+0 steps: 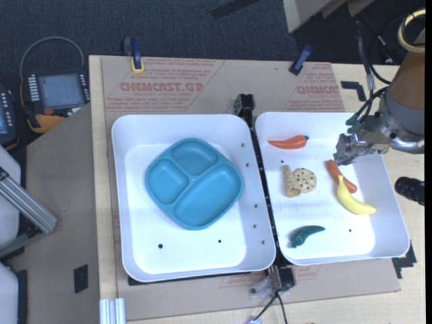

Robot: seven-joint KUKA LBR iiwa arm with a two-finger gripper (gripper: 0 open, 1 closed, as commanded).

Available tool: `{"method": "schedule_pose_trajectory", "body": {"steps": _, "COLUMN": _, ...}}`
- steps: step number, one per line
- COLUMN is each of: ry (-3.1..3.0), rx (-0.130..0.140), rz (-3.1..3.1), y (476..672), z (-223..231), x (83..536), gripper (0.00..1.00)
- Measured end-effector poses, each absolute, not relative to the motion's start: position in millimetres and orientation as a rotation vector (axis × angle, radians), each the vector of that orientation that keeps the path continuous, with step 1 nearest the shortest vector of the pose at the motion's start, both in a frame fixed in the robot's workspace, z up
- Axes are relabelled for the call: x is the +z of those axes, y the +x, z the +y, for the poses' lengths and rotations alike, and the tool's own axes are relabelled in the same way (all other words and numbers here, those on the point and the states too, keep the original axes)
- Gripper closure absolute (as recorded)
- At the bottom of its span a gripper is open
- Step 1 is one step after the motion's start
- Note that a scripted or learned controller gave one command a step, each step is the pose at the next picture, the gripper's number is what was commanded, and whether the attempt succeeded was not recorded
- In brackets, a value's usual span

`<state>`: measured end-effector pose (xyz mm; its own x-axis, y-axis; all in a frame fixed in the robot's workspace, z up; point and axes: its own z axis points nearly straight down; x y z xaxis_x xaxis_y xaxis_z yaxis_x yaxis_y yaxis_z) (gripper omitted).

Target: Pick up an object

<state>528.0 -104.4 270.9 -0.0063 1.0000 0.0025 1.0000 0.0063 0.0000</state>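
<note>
Gripper [345, 150] hovers just above carrot [335, 173], beside banana [354, 200]; finger state unclear, so centre over carrot and descend straight before closing.

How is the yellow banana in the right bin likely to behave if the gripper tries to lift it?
The banana looks like smooth, rigid toy plastic, so probably light but slippery. Its curved shape may pivot or roll aside if pinched off-centre.
</note>
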Motion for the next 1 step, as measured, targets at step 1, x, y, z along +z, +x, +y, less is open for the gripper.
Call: {"method": "schedule_pose_trajectory", "body": {"steps": 1, "ry": -2.211, "rx": 0.0, "rz": -2.225, "y": 520.1, "z": -46.5, "x": 253.9, "gripper": 1.0}}
